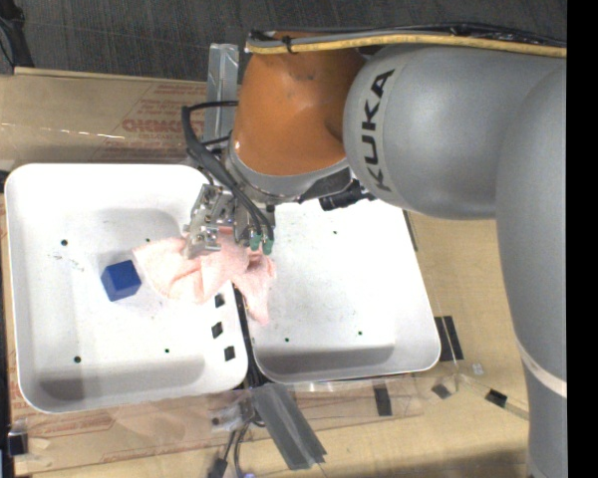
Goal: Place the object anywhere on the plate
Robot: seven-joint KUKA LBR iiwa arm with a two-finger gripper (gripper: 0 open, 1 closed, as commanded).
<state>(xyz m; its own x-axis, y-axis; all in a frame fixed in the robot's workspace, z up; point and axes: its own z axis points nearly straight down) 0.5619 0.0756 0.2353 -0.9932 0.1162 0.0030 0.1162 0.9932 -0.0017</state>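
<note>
A: Where does the claw (227, 229) sit?

B: Near the middle of the camera view, over the inner edge of the left bin (40, 267), right where it meets the right bin (379, 297). The grey arm (448, 98) with its orange band (289, 108) comes in from about two o'clock and covers the upper middle of the scene.

A: And what is the claw doing?

B: Its fingers close on the upper edge of a pink cloth (214, 272). The cloth bunches between them and hangs away from the claw toward six o'clock.

A: Where does the cloth lie?

B: Mostly in the left bin, at its three o'clock side. One fold drapes over the shared rim and reaches toward the right bin, ending near five o'clock of the claw.

A: Anything else in the left bin?

B: A small blue block (121, 280), just beside the cloth at its nine o'clock. Whether they touch is hard to tell.

A: And the right bin?

B: Its white floor shows a few dark specks. The arm hides its twelve o'clock part.

A: What carries the bins?

B: A tan counter (458, 267), with a brown cardboard sheet (100, 108) lying at eleven o'clock behind the left bin.
</note>
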